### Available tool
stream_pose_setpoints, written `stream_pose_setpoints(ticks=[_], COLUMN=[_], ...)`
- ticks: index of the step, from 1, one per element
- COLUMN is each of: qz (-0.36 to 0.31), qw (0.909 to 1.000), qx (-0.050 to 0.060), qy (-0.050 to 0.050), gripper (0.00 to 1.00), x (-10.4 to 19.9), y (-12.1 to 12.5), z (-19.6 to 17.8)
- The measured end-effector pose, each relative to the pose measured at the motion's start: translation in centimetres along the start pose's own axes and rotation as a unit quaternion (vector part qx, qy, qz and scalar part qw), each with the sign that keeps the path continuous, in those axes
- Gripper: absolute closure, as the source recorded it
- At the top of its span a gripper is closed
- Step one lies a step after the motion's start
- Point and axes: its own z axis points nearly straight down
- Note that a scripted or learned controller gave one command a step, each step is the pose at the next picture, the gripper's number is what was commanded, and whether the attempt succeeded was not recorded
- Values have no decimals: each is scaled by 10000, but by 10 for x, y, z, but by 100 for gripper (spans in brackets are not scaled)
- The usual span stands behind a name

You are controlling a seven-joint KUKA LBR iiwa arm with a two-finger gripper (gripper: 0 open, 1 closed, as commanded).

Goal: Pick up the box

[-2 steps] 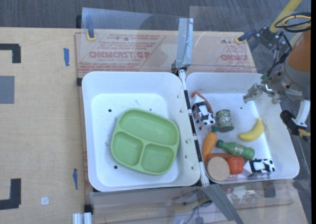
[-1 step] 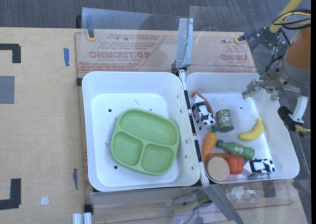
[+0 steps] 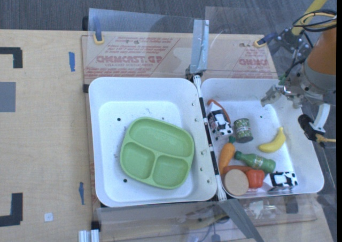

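Grey tool (image 3: pixel 279 95) over right bin (image 3: pixel 251 83), clear of banana (image 3: pixel 272 142), opening cannot be told

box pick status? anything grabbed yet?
Done: nothing yet. Both black-and-white boxes lie in the right bin: the divider-side box and the corner box at its near right.
In hand: the gripper hangs over the bin's far right part, apart from both boxes.
Left: the approach to a box, the grasp and the lift.
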Motion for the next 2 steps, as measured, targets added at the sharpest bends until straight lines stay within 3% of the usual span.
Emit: stream_pose_setpoints(ticks=[1, 2], qz=[89, 158], qw=[9999, 9994], qx=[-36, 300], qy=[-32, 71], gripper=[0, 0], x=[5, 13], y=[7, -13], z=[1, 33])
